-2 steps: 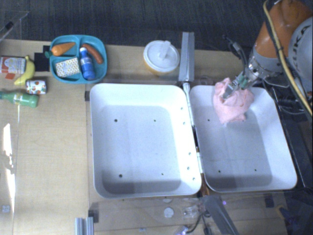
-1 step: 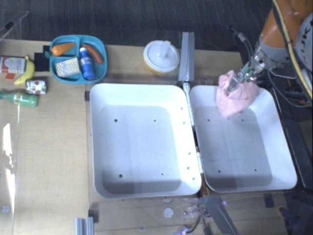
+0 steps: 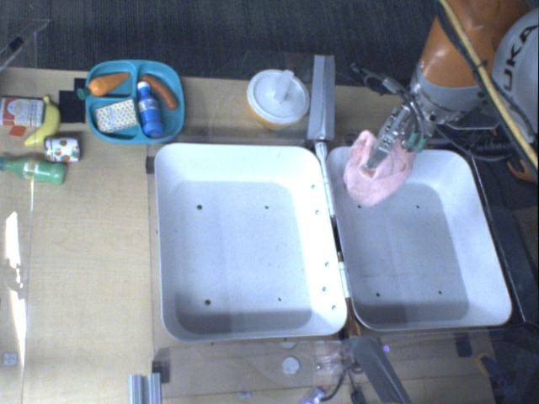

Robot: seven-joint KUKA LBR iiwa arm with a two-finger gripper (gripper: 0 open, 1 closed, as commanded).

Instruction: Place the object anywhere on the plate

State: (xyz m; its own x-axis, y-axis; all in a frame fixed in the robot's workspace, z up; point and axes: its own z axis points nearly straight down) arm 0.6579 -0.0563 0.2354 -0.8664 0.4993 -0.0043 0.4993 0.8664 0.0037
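Note:
A soft pink object hangs over the far left corner of the right bin. My gripper comes in from the upper right, and its fingers are shut on the top of the pink object. The blue divided plate sits on the bench at the far left, beyond the left bin. It holds toy food: a carrot, a sausage, a blue bottle and a cracker. The plate is well to the left of the gripper.
A white lidded cup and a grey metal post stand between the plate and the gripper. A banana, a small can, a green bottle and a carton lie at the left edge.

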